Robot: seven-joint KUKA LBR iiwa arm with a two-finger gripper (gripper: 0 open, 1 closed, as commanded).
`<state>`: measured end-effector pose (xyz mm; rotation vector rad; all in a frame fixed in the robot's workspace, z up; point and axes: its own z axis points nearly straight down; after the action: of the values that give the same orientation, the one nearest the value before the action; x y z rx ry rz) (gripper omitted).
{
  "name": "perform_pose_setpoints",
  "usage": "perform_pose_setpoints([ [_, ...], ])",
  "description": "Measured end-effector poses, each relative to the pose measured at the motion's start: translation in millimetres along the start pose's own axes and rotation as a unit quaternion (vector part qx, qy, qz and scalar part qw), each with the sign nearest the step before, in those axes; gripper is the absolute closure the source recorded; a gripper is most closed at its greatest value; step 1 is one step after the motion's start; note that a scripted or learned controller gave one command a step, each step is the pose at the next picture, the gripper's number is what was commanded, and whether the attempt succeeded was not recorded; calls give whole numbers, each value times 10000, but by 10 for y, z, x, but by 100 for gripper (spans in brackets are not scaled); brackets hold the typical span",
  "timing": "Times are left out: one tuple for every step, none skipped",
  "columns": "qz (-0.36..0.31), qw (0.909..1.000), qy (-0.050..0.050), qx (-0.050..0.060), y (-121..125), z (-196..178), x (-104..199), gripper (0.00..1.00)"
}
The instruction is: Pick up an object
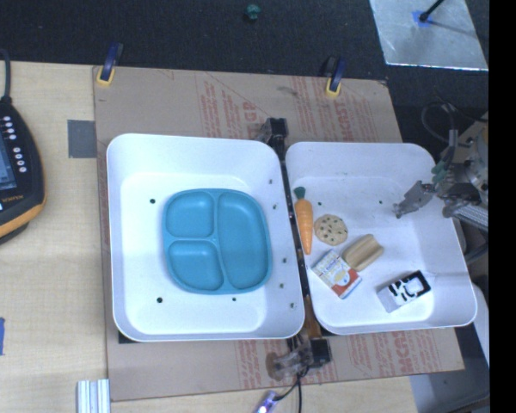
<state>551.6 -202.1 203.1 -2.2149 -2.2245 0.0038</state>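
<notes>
Objects — carrot (304, 224), cookie (330, 229), bread roll (362, 252) — are lying near the right bin's (361, 157) left edge. We are hovering our pincer (410, 200) by its right edge, grasping nothing, spread unclear; next we are needing to descend over one.

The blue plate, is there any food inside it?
No. The blue plate shows three bare sections. It sits in the left bin, whose floor beneath it is covered and cannot be seen.
</notes>
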Motion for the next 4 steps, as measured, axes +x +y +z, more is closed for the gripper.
perform_pose_setpoints([
  [-12, 10000, 1, 10, -178, 1124, 617, 0],
  [-16, 10000, -4, -2, 162, 1113, 918, 0],
  [-8, 10000, -4, 4, -388, 1119, 803, 0],
  [-14, 10000, -5, 1, 125, 1113, 1051, 0],
])
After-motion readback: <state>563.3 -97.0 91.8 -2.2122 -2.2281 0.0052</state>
